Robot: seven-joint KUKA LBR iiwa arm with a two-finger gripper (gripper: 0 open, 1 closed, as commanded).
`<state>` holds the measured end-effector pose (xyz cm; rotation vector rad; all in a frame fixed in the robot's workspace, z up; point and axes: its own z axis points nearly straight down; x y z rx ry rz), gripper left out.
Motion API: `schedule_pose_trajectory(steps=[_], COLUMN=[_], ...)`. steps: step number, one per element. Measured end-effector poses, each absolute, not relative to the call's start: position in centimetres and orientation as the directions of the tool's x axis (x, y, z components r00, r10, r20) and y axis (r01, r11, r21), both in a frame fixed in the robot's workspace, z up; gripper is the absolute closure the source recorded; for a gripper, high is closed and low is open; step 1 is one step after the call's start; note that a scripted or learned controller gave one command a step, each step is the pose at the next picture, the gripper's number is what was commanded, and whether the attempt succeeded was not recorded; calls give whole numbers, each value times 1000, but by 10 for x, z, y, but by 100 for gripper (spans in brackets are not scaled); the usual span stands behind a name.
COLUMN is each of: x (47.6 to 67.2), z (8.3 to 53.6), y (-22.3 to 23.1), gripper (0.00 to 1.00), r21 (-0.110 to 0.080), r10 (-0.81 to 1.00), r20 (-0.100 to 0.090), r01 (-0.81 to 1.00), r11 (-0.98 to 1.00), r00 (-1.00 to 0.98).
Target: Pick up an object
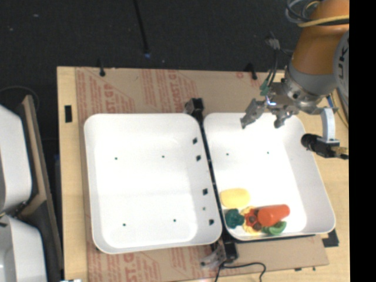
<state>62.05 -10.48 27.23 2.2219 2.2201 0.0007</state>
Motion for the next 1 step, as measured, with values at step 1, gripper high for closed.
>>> schedule_pose_trajectory(steps=[1], x=[538], z=[245], y=[-112], gripper=[0], r21=[-1], r10=[1000], r20=[0], r01=[1000], r11=[-2], r00=[2])
